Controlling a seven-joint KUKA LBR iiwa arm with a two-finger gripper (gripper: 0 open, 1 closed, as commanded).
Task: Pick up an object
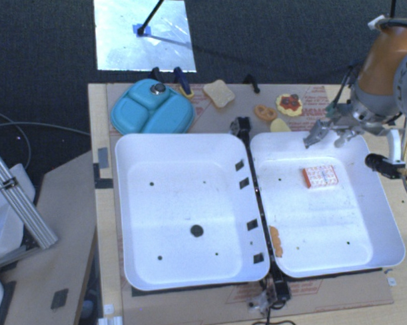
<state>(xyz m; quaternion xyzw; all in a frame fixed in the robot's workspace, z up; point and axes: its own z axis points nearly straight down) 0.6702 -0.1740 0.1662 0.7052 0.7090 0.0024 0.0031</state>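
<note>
A small flat box with a red and white pattern point(320, 176) lies in the right bin point(366, 253), toward its far side. A small orange item point(275, 241) rests against that bin's left wall. My gripper point(326, 138) hangs above the far edge of the right bin, a little beyond the box and apart from it. Its two fingers are spread with nothing between them. A small dark disc point(196, 230) lies in the left bin point(137, 261).
Behind the bins on the board sit a blue lidded tray point(152, 108), a toast slice point(219, 93), a small pizza toy point(289, 104), an orange piece point(265, 112) and a pale yellow piece point(279, 126). A metal frame point(18, 205) stands left.
</note>
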